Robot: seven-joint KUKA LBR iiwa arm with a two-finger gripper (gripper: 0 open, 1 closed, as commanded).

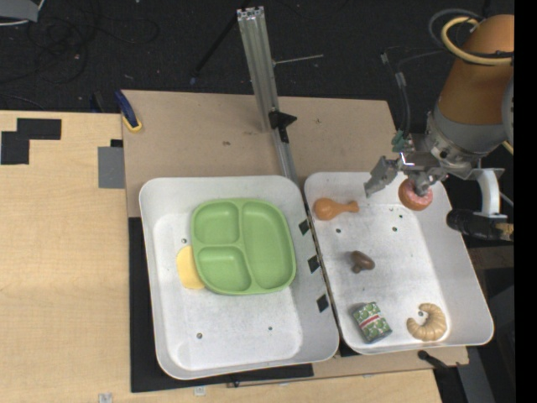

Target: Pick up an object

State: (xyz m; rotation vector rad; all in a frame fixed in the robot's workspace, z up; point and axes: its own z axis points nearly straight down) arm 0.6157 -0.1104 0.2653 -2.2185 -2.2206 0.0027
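Over the right bin's [470,275] far edge | gripper [406,175] hovered, fingers spread apart, gripping nothing | pink donut [415,194] lay just beneath it | croissant [428,321] sat near front corner

Two bins sit side by side on the bench. The left bin [168,326] has a divided tray [243,246] in its upper middle, with a flat round piece [188,269] tucked under the tray's left edge. In the right bin [470,309], a drumstick toy [332,209] lies near the top left, a donut [415,195] at the top right under the gripper [403,175], a small lump [362,262] mid-bin, and a little packet [370,322] left of a croissant [428,322] along the front.
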